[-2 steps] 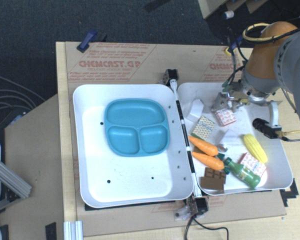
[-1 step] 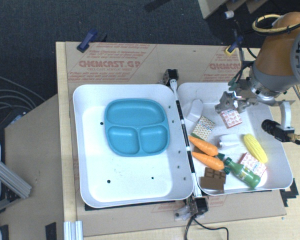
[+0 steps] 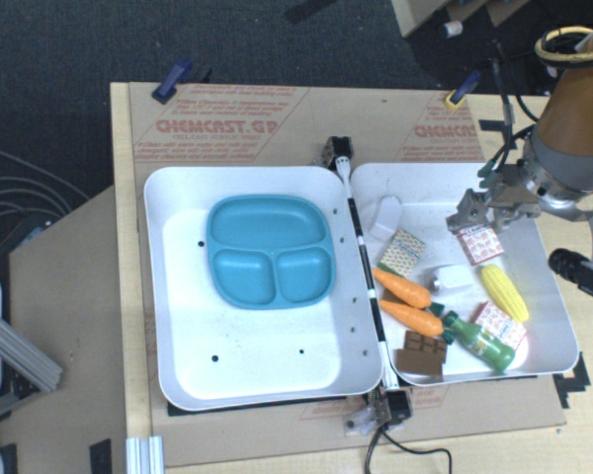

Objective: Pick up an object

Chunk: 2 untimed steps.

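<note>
My gripper [image 3: 481, 211] hangs over the back right part of the right bin [image 3: 558, 349], at the end of the grey arm with its orange band [image 3: 578, 102]. Just below and in front of it lies a small red-and-white packet [image 3: 479, 245]; whether the gripper touches it I cannot tell. A yellow corn cob [image 3: 504, 292] lies just in front of that packet. Two orange carrots [image 3: 403, 286] [image 3: 412, 316] lie near the bin's left wall. A green bottle [image 3: 479, 339] rests on its side at the front.
The left bin [image 3: 168, 294] holds a blue divided plate [image 3: 270, 249]. Also in the right bin: a checkered packet [image 3: 403, 250], a white lump [image 3: 387, 213], a small white block [image 3: 453, 278], a brown chocolate bar [image 3: 420, 355] and a red-and-white pouch [image 3: 502, 322].
</note>
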Tool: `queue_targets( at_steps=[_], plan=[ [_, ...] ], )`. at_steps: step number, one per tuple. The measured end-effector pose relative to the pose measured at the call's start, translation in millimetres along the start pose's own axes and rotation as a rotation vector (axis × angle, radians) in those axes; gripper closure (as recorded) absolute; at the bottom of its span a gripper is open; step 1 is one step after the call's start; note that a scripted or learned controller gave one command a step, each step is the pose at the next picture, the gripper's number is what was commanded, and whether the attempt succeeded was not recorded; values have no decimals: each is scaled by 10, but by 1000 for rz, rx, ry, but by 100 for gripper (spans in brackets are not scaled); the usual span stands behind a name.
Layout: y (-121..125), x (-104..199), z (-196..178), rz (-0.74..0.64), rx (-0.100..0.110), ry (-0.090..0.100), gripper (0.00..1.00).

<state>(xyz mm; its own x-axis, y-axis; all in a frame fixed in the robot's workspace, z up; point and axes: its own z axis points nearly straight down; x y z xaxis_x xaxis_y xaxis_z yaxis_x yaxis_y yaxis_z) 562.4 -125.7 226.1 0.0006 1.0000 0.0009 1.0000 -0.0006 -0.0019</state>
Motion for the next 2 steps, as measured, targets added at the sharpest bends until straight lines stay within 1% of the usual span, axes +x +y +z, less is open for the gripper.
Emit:
queue_targets(
  at_steps=[1,2],
  plan=[
    [-785,633,-335,-2,2,1,100],
    [-836,235,-278,1,1,0,100]
  ],
)
